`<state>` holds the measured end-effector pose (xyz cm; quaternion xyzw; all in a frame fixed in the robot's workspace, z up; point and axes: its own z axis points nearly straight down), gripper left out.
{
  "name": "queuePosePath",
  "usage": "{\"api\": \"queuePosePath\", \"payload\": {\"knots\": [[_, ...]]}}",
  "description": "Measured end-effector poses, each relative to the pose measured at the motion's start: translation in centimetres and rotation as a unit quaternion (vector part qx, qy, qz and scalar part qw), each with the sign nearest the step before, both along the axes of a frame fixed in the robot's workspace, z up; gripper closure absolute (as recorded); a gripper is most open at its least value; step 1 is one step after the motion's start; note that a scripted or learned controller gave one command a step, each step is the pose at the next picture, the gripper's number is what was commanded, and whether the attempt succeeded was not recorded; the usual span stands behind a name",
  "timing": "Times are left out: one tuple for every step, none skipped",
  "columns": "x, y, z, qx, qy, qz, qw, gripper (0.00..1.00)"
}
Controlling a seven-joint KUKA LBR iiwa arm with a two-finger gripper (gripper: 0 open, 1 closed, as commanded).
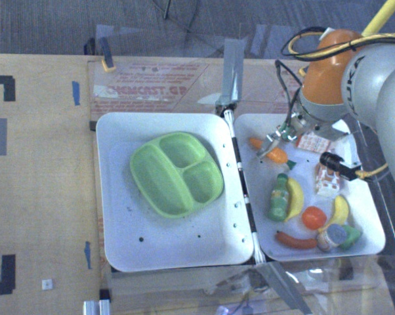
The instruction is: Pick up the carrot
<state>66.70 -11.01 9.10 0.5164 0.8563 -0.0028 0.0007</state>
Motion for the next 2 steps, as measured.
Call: {"api": "queuePosePath", "payload": {"knots": [[0.3, 0.1, 1.1, -0.0002, -0.007, 0.001, 1.0, 1.0], [0.1, 7.9, 9.5, 0.0027, -0.003, -0.024, 0.9997, 1.0]]}}
